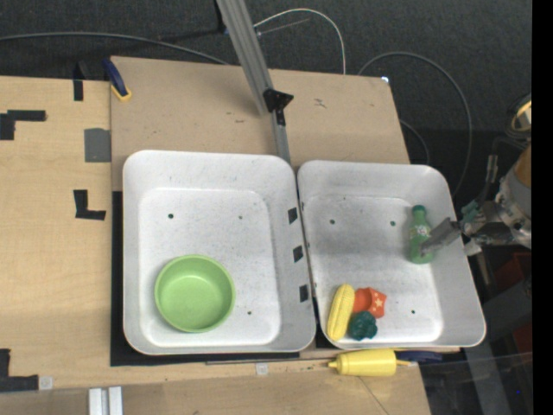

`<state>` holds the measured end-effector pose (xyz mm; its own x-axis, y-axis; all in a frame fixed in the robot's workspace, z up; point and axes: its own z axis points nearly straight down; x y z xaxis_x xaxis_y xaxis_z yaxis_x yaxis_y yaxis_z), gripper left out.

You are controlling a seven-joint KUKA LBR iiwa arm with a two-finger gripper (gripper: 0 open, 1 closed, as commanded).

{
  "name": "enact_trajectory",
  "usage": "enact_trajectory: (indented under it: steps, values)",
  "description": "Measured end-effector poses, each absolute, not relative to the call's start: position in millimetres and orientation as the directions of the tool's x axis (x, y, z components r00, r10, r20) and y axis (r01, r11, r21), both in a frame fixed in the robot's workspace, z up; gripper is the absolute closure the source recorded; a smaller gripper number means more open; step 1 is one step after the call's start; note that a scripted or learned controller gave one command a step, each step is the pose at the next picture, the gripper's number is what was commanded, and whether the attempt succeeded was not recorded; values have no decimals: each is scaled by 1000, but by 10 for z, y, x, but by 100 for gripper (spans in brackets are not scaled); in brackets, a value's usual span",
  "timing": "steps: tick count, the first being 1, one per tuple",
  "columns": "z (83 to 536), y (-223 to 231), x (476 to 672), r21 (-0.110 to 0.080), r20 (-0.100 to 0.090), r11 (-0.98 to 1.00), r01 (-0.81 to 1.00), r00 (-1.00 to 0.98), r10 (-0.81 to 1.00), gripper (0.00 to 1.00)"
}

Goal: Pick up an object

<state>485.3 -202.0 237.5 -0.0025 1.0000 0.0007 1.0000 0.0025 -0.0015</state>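
- Dark carpet-like floor surrounds a tan wooden bench (216, 102), and thin cables (415, 67) loop across the floor behind it.
- Over on the far left, black tape marks (85, 204) and a grey patch (98, 143) sit on the bench top, with a blue-and-yellow clip (117, 79) near the back edge.
- Left bin (207, 167) now: a white speckled tray, and a lime-green bowl (194, 293) sits upright in its near-left corner.
- Between the bins, a grey metal pole (246, 37) slants down from the top of the view to a black clamp (276, 100) just behind the seam.
- Right bin (371, 180) next, touching the left one along their shared edge.
- In its near-left corner there's a small cluster: a yellow corn cob (340, 310) lying lengthwise, an orange-red toy (371, 300) just beside it, and a dark green lumpy toy (363, 325) touching both.
- Just outside the bin's near rim, a yellow bottle-shaped toy (367, 363) lies on its side on the bench.
- Near the bin's right wall, a green bottle (419, 235) stands roughly upright.
- And the gripper (442, 234) reaches in from the right edge, its dark tip right against the bottle's lower body; I cannot tell whether it is gripping anything.
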Motion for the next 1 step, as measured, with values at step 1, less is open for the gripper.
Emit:
enact_trajectory:
  steps: [1]
  values:
    - [2376, -2021, 4853, -1, 1, 2, 1000, -2, 1000, 0]
